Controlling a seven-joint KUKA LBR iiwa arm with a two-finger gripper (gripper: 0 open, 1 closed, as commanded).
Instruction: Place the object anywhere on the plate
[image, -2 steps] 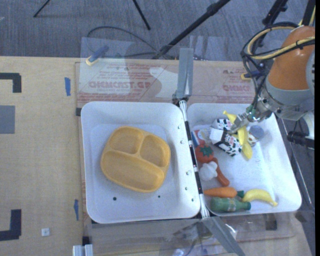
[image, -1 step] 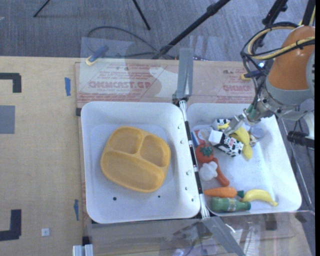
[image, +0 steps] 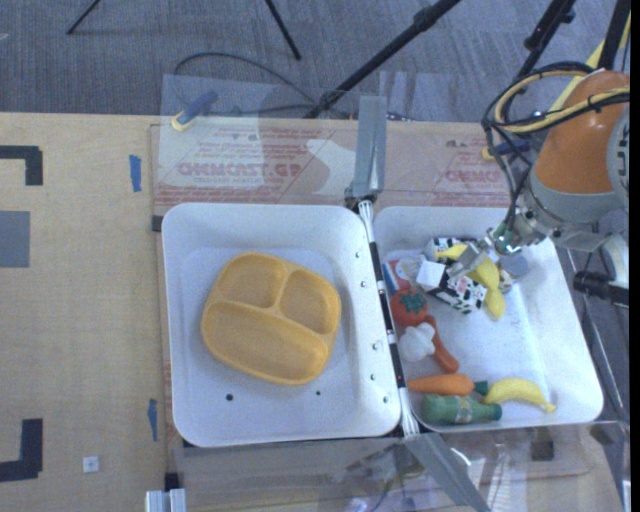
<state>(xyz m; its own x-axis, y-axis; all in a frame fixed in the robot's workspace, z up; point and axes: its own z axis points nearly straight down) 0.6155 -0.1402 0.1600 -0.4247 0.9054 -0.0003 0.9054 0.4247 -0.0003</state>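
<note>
One yellow banana (image: 487, 283) sits just beneath the claw (image: 497, 243), right bin (image: 570, 345).

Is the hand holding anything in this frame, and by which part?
Cannot be told. The hand is low in the right bin, among a yellow toy and a black-and-white toy, but no grip is visible.
</note>
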